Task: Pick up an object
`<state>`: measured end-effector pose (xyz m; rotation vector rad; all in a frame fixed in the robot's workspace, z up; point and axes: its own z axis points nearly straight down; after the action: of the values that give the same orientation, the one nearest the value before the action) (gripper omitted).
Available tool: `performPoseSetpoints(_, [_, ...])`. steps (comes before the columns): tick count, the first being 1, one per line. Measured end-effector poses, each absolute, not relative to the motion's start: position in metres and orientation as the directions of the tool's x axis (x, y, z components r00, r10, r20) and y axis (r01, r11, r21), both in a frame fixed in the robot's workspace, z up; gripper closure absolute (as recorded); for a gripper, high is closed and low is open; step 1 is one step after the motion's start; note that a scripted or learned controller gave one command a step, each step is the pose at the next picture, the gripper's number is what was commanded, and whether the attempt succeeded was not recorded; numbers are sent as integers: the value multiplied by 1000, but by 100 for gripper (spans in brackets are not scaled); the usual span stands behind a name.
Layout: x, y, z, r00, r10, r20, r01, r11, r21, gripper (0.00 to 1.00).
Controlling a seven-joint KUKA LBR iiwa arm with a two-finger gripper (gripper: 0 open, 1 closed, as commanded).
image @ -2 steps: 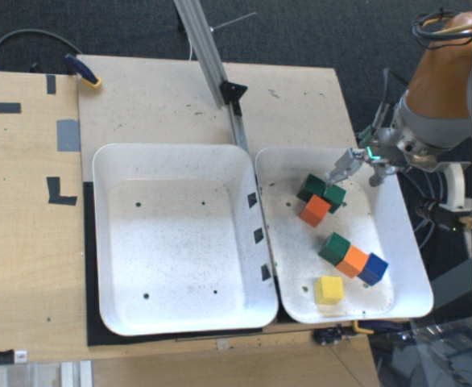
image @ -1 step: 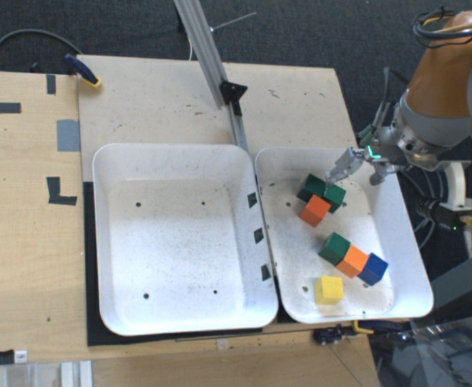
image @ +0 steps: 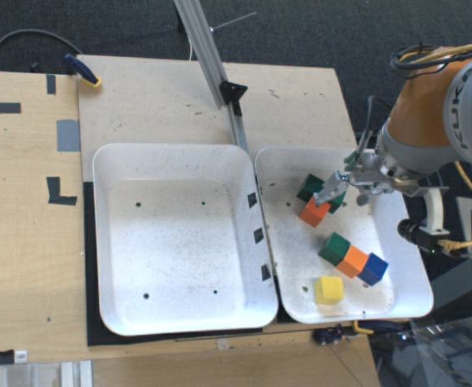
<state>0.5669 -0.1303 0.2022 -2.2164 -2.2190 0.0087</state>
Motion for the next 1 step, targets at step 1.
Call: performPoseSetpoints(1, [572, -138, 147, -1, 1000, 0, 1000, 1, -7, 0])
